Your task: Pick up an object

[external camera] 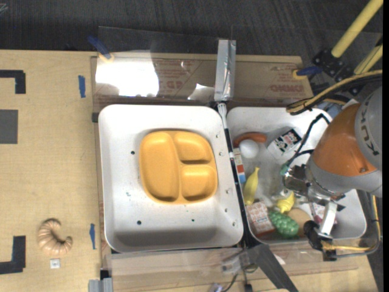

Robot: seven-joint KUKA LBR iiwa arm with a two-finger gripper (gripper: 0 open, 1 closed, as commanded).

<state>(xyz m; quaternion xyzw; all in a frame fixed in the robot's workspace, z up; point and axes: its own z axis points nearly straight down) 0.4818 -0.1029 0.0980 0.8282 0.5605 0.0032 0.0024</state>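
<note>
The right bin [358, 227] holds several small items: a white egg-shaped piece [248, 149] with an orange piece [255, 138] behind it, a yellow banana [251, 185], a green bumpy toy [284, 224], a small yellow toy [284, 203], a pink-white packet [259, 217] and a black-and-white card [284, 140]. My gripper [294, 183] hangs low over the middle of this bin, just above the small yellow toy and to the right of the banana. The arm's orange band [340, 148] covers the bin's right part.
The left bin [115, 163] carries a yellow divided plate [178, 165]. A croissant-shaped toy [55, 236] lies on the wooden bench at the far left. A grey divider [231, 163] separates the bins. Cables and a yellow pole [358, 20] stand at the back right.
</note>
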